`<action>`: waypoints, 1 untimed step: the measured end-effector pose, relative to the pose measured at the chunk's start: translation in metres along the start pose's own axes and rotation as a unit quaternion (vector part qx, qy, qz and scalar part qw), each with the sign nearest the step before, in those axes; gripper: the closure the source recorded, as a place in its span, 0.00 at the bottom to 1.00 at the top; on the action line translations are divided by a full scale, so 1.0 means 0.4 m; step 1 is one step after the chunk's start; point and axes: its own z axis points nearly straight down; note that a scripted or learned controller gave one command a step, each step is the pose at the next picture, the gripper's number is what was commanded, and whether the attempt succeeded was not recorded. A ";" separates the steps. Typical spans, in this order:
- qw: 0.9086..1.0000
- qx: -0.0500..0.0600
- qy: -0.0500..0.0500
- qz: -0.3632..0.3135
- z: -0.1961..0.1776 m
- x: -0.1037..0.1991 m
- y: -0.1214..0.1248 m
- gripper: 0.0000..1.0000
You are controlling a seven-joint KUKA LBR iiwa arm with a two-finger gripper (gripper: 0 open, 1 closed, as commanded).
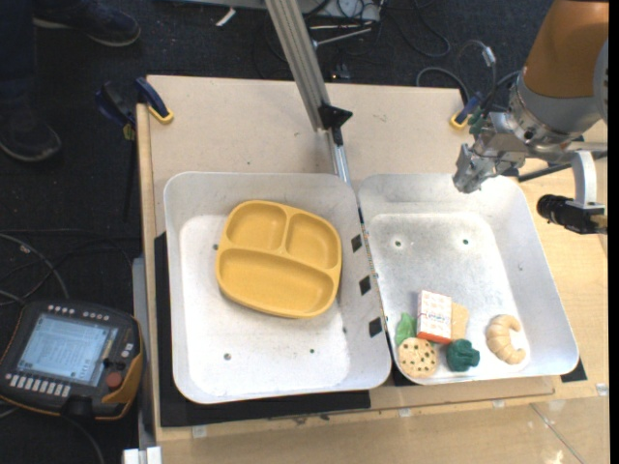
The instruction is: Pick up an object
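I am hovering my fingers (468, 179), grip state unclear, over the right bin's (542, 259) far rim; the croissant (507, 338), standing apart, seems easiest.

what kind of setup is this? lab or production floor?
Most likely a robotics lab test bench, not production. A teach pendant lies on the dark floor, loose cables trail behind the bench, and the right bin holds toy food like a croissant, beside a yellow divided plate.
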 end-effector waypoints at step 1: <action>1.000 0.001 0.000 0.000 -0.007 0.123 -0.052 1.00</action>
